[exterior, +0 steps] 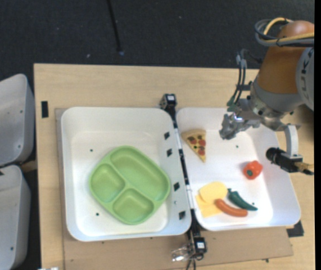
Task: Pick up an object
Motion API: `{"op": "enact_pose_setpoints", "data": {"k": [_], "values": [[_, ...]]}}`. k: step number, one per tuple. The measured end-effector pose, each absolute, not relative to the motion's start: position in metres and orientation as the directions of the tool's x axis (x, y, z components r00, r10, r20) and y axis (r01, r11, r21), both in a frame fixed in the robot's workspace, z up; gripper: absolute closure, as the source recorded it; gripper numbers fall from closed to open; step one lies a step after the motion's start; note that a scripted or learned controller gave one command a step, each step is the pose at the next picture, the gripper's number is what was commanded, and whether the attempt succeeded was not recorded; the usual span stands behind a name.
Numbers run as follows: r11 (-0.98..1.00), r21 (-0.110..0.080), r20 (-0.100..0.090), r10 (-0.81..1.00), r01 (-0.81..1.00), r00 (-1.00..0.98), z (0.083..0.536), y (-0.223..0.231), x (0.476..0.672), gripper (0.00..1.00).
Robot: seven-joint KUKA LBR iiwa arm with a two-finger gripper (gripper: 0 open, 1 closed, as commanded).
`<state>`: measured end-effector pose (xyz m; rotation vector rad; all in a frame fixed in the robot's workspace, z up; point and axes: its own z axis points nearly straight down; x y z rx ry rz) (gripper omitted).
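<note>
Sausage [231, 208]: low in right bin [278, 207], on cheese [209, 198], touching green pepper [243, 200].
Pizza [197, 143]: lies alone, just left of pincer; easiest pick.
Pincer [229, 129]: over the bin's upper part, holds nothing; opening unclear.
Advice: centre over pizza, descend straight.

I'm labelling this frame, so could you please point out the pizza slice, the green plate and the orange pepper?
pizza slice [196, 143]: camera view, middle of its topping.
green plate [129, 184]: camera view, central ridge between compartments.
orange pepper [252, 170]: camera view, its body.
</note>
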<state>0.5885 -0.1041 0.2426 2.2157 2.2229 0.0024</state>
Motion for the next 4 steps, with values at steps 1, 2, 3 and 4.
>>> {"op": "enact_pose_setpoints", "data": {"k": [1, 2, 3, 4], "values": [[0.005, -0.004, 0.000, 1.000, 1.000, -0.005, 0.232, -0.059, 0.571, 1.00], [0.006, -0.005, 0.000, 1.000, 1.000, -0.006, 0.221, -0.006, 0.557, 1.00], [0.006, -0.004, 0.000, 1.000, 1.000, -0.006, 0.220, 0.035, 0.547, 1.00], [0.008, -0.002, 0.001, 1.000, 1.000, -0.008, 0.230, 0.082, 0.541, 1.00]]}}
